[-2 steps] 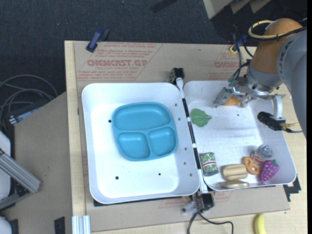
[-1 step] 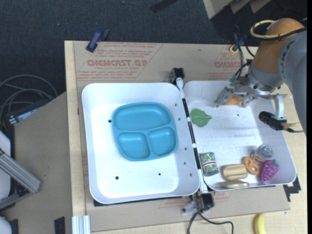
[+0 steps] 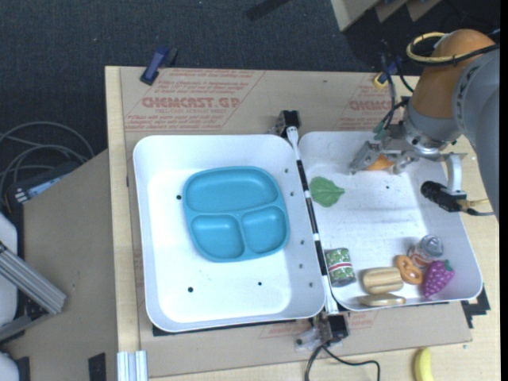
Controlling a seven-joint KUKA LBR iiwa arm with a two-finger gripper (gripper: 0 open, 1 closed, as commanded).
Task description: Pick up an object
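Observation:
My gripper (image 3: 382, 159) is low over the far end of the right bin (image 3: 373, 221), its two fingers spread apart. A small orange object (image 3: 382, 163) lies between them on the bin floor; no grip on it is visible. Closer to the camera in the same bin lie a green leaf (image 3: 326, 190), a small green and red can (image 3: 340, 266), a tan bread roll (image 3: 382, 279), a pretzel (image 3: 410, 268) and purple grapes (image 3: 437, 278).
The left bin (image 3: 159, 236) holds a blue divided plate (image 3: 236, 213). A black divider bar (image 3: 306, 205) runs between the bins. A flat tan piece (image 3: 382, 299) and a small clear object (image 3: 429, 247) sit at the right bin's near end. A yellow item (image 3: 423, 365) lies off the bench front.

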